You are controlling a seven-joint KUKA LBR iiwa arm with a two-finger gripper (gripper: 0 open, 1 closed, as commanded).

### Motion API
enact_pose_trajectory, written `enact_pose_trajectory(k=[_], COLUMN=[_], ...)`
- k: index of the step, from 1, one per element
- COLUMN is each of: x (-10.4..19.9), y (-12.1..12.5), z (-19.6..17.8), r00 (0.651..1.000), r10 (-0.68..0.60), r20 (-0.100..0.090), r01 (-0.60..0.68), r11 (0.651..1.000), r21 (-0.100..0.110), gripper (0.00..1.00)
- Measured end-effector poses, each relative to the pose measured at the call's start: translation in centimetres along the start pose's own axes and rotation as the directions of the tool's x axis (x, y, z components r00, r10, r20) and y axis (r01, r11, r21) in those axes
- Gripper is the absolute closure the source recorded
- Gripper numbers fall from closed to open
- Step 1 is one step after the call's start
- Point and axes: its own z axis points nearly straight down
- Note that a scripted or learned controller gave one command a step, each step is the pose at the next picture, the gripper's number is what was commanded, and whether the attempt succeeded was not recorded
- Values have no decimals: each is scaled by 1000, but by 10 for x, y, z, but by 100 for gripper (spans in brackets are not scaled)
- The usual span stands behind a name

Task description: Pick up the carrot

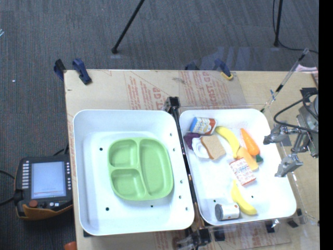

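Observation:
The orange carrot [250, 142] lies in the right bin [276, 194], near its far right side, with its green end pointing toward the front. It rests between a banana [228, 138] on its left and the bin's right wall. My gripper [280, 153] hangs over the bin's right rim, to the right of the carrot and apart from it. Its two fingers [274, 137] stand spread apart, open, with nothing between them.
Around the carrot the right bin holds a bread slice [213, 147], a small carton [202, 124], a purple item [191, 139], a red-and-white packet [243, 171], a second banana [242, 201] and a grey can [227, 211]. A green divided plate [140, 169] sits in the left bin [86, 191].

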Motion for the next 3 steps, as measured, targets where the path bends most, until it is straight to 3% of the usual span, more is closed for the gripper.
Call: enact_pose_trajectory(k=[1, 2, 3], x=[-36, -39, -81], y=[-7, -3, 29], z=[196, 185, 92], r00=[999, 999, 900], r10=[-41, -47, 437], r20=[-1, 3, 8], r01=[41, 47, -437], r11=[999, 999, 900], r21=[-1, -1, -1], gripper=[0, 100, 100])
